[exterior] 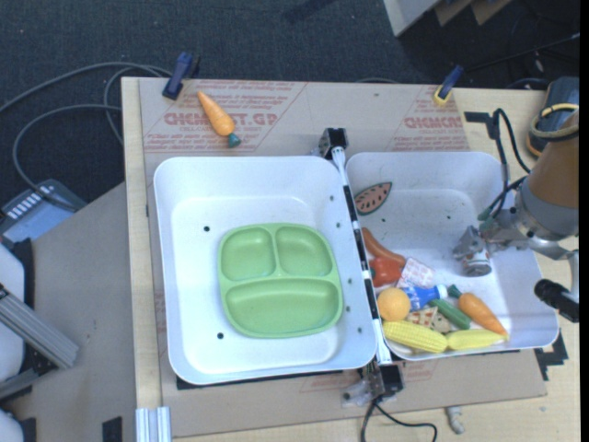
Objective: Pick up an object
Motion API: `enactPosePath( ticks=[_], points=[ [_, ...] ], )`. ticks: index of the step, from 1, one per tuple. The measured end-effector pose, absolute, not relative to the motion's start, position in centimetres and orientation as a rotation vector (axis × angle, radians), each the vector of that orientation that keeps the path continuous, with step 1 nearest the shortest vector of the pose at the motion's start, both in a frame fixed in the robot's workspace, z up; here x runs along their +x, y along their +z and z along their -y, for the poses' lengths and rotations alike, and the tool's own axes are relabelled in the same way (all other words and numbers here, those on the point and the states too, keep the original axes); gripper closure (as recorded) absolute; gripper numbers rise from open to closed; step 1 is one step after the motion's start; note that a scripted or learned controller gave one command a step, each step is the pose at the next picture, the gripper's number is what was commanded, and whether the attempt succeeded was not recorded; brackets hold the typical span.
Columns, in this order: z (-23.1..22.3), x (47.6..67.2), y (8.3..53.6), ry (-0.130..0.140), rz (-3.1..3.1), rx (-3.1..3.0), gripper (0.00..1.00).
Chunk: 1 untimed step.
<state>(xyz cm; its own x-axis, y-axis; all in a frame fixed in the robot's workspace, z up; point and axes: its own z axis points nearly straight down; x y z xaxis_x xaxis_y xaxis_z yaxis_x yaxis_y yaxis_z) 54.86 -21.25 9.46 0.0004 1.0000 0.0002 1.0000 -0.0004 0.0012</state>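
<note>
Nearest, in right bin: corn, banana, orange, carrot clustered at front edge. Beyond, end effector above bare floor, grip state unclear. Left bin holding green tray. Farthest, second carrot on desk.

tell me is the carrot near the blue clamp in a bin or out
Out. The carrot lies on the cardboard behind the left bin, outside its rim.
</note>
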Motion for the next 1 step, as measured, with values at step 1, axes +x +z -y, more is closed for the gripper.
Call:
enactPosePath(
  ticks=[1],
  points=[
    [12.57, 60.13, 13.37, 0.002, -2.222, 2.219, 1.00]
  ],
)
